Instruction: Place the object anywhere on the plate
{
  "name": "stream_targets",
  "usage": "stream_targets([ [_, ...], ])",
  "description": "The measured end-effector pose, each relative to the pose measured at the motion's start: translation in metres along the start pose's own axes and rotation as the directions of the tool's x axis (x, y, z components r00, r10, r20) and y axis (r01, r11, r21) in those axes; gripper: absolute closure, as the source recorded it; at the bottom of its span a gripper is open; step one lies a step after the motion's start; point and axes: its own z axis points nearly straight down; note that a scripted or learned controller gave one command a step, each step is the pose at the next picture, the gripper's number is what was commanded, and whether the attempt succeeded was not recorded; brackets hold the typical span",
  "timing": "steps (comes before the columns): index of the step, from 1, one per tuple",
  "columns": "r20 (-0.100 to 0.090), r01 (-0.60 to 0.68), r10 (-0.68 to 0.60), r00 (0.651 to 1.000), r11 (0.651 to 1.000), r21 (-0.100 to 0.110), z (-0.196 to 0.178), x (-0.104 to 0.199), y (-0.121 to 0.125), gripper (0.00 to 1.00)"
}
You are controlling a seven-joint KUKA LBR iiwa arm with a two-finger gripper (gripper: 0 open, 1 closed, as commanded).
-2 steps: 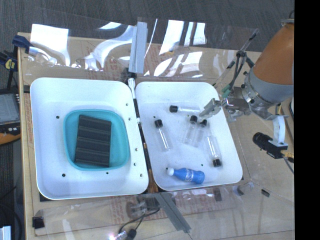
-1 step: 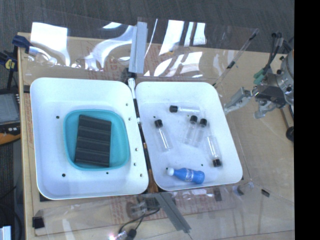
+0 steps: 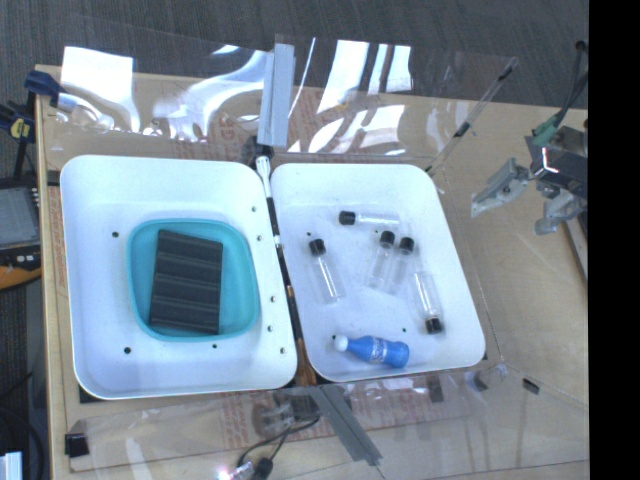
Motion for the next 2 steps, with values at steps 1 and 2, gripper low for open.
stream_targets([
  [1, 0.002, -0.124, 0.124, 0.992, 0.992, -0.002, -0.0002, -0.0024, 0.0005, 0.0],
  [2, 0.002, -0.255, 0.255, 0.967, 0.967, -0.004, -0.0005, -0.0005, 0.0002, 0.0],
])
